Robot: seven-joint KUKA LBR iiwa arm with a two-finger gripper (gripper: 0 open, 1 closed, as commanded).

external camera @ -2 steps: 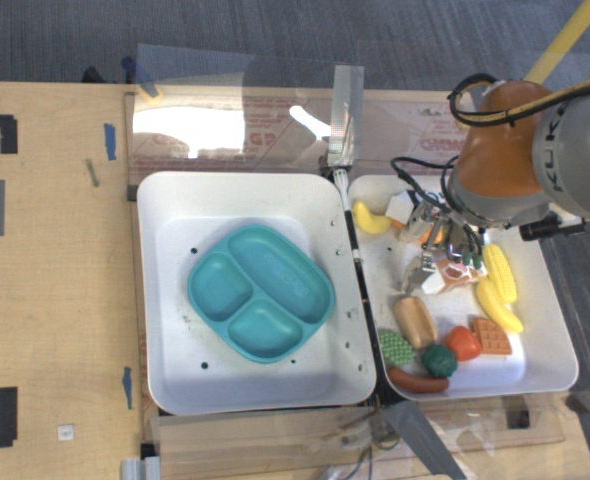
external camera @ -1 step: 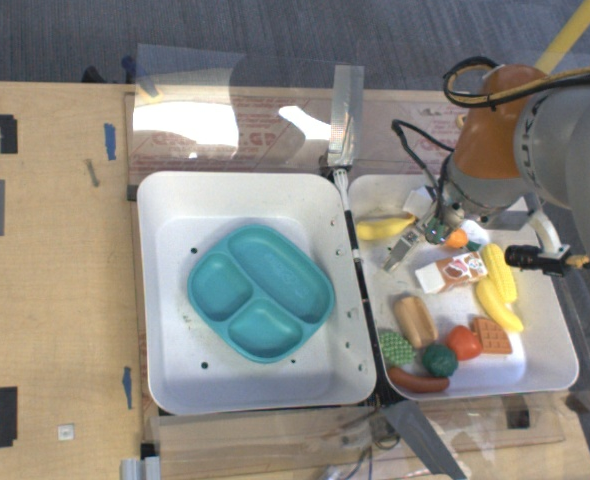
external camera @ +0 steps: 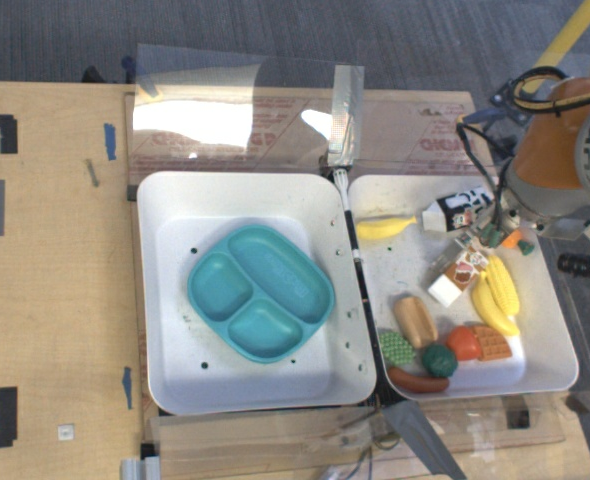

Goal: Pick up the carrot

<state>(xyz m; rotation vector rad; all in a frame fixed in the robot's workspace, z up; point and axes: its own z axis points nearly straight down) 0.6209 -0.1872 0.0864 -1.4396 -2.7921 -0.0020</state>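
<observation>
From the overhead camera I see the arm (external camera: 560,148) reaching in from the right over the far corner of the right bin (external camera: 550,363); the gripper (external camera: 495,230) sits low near that corner, and whether it is spread or pressed together I cannot tell, since the wrist covers it. A small orange piece with a green tip, which I take to be the carrot (external camera: 520,240), lies just beside the gripper, close to the bin's right wall; nothing shows it being held.

My worry is the crowding; the carrot is tight against the wall, so a close could scrape the rim or push it away; the small box (external camera: 458,276) and the banana (external camera: 497,296) lie near and could be nudged or caught instead.

Hard to make out: the carrot's full length, partly under the wrist; the black and white item (external camera: 457,209) at the far edge; the food heap at the near edge, where a tomato (external camera: 463,342) and a bread roll (external camera: 414,320) crowd together. The teal plate (external camera: 260,290) sits alone in the left bin (external camera: 165,268).
</observation>
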